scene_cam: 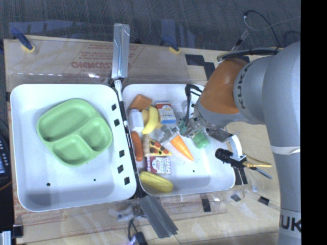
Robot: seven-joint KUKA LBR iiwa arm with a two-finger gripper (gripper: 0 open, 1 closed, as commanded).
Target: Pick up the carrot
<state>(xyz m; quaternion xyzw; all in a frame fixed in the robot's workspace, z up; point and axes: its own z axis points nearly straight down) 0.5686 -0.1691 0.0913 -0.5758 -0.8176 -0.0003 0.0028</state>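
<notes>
The carrot [181, 147] is bright orange and shaped like a cone. It lies flat in the right bin [217, 180], near the middle. Its fat end is up by the jaws [188, 129] and its thin tip points down and to the right. A small green thing [201, 140] sits just beside its fat end.

The jaws hang low over the bin, right above the carrot's fat end. I cannot tell if they are spread or pressed together, and I cannot tell if they touch the carrot.

Near the carrot are a yellow banana [149, 120], a corn cob [156, 181], a long red-orange sausage [137, 145] and two small boxes [158, 164] with labels too small to read.

The left bin [25, 188] holds a green tray [74, 131] with three parts.

Red writing shows on the table [61, 60] above the left bin, but it is too blurry to read. White letters "KU" [290, 223] show on the grey arm [286, 96].
</notes>
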